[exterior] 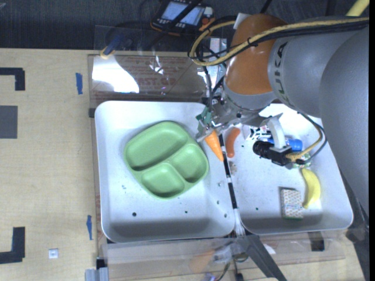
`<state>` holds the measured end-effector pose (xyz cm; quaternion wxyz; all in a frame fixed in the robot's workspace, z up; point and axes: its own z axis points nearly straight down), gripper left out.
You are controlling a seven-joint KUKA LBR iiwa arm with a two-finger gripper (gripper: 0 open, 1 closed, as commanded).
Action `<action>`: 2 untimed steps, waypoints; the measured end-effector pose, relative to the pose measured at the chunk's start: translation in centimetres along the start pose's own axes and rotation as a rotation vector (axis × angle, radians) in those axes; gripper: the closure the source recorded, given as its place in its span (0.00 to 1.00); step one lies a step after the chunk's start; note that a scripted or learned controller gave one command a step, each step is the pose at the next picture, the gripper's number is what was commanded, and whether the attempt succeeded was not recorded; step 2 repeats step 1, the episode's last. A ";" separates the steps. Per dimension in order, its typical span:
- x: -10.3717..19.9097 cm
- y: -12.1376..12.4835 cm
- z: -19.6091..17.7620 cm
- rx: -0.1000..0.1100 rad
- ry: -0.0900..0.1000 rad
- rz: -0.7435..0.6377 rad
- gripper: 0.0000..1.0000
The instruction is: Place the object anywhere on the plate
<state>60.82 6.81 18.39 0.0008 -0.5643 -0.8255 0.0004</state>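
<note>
gripper [212, 122] fingers hidden under wrist

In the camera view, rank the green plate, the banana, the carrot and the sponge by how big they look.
1. Green plate, by far the largest.
2. Banana.
3. Carrot and sponge look about alike; the arm partly hides the carrot's top, so I won't rank them.

A robotics lab: a grey industrial arm [316, 57] reaches over 2 white bins [117, 215] on a tape-marked wooden desk [47, 174].
</note>
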 end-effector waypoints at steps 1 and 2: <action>0.0 0.0 0.0 0.000 0.000 0.000 0.00; 0.0 0.0 0.0 0.000 0.000 0.000 0.00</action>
